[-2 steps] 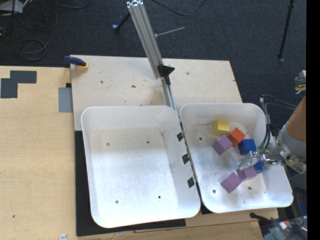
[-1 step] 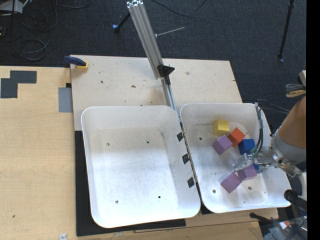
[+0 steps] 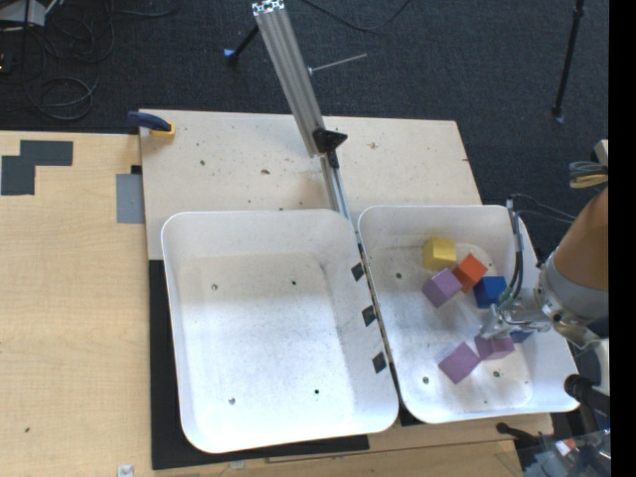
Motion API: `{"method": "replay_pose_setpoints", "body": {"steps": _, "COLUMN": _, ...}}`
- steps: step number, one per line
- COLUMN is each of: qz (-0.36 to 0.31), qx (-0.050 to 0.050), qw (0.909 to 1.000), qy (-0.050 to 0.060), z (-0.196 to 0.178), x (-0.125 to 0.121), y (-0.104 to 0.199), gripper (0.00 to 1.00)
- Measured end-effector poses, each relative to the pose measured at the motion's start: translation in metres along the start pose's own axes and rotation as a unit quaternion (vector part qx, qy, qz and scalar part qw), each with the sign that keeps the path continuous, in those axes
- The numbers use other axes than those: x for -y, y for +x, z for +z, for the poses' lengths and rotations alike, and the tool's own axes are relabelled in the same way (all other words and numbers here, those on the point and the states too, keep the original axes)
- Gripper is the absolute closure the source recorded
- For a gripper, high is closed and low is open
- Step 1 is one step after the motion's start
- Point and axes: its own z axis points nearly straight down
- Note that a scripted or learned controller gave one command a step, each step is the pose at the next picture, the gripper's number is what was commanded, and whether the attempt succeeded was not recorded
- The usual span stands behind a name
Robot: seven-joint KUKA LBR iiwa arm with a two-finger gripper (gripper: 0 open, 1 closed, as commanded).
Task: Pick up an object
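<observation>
The gripper is low in the right bin, over a small purple block; how its fingers stand I cannot tell. Another purple block lies just beside it. Blue, orange, yellow and purple blocks cluster nearby.

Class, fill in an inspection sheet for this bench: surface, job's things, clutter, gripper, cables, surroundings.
Surface: pale wooden bench bearing the left bin and the right bin.
Job's things: in the right bin, yellow block, orange block, blue block, three purple blocks.
Clutter: blue-and-yellow clamp at the bench's far left corner.
Gripper: gripper low over the right bin, at one purple block; grasp unclear.
Cables: loops on the dark floor.
Surroundings: slanted metal rail.
</observation>
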Motion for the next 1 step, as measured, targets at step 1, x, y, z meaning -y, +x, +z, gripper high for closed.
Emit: {"method": "replay_pose_setpoints", "body": {"steps": 1, "qz": -0.004, "qx": 0.003, "qw": 1.0000, "qy": 0.002, "z": -0.0631, "x": -0.0011, "y": 0.0009, "gripper": 1.00}}
